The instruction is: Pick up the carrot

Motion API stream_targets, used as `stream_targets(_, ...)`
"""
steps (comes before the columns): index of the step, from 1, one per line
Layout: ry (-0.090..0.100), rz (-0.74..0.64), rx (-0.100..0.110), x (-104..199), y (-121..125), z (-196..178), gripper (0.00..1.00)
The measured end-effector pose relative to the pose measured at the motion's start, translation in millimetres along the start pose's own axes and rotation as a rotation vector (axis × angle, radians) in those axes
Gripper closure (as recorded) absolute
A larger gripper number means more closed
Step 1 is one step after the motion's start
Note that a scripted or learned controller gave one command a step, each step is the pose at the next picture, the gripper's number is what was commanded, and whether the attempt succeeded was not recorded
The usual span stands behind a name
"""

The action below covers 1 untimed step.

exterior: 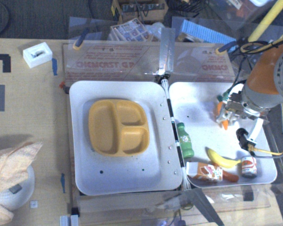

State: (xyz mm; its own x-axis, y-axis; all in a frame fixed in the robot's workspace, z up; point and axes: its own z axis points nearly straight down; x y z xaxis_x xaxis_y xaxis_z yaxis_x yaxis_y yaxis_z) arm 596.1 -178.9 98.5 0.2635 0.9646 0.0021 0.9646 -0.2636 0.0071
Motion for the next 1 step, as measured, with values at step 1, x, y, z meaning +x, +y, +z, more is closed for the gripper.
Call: stream_targets(1, -0.002, -0.053, 0.006, 54.9, 4.7, -100.7, 1.00)
